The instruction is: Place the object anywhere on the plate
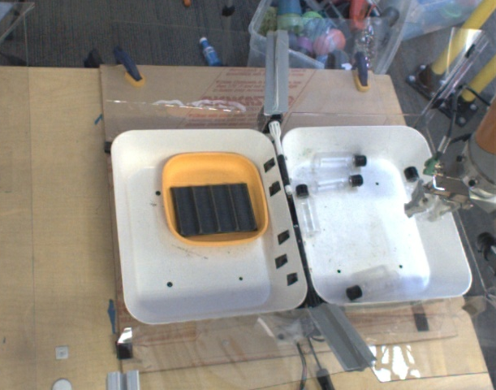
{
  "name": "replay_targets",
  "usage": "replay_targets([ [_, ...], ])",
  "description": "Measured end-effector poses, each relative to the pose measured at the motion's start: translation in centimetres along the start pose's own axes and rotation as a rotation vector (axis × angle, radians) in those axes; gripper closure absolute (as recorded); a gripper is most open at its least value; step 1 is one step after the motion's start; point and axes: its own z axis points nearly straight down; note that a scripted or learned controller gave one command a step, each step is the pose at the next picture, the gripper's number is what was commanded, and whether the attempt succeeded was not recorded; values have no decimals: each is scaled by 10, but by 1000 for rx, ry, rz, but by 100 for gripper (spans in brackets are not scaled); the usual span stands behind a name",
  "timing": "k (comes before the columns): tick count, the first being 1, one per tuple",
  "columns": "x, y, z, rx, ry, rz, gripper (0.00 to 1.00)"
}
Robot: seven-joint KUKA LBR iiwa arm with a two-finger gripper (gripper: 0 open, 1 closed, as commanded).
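The dark ribbed rectangular block (213, 210) already lies flat on the square orange plastic plate (176, 171) in the left white bin (134, 242), so the placing looks done. The tool (422, 203) hangs at the right white bin's (442, 266) far edge, holding nothing — its opening I cannot tell. Next, likely, a clear retreat. One block, one plate, two bins — and several clear black-capped tubes (335, 165).

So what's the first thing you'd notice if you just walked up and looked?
The bright orange plate in the left bin, with a dark ridged block lying on it. Next, the clear plastic tubes with black caps scattered in the right bin. The metal end effector is at that bin's right edge.
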Motion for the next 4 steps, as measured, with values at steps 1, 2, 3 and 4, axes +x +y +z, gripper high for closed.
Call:
replay_targets([
  [1, 26, 27, 8, -3, -2, -138, 100],
  [2, 49, 47, -10, -4, -2, -334, 100],
  [3, 74, 75, -6, -3, -2, -372, 100],
  [4, 109, 94, 17, -4, -2, -462, 100],
])
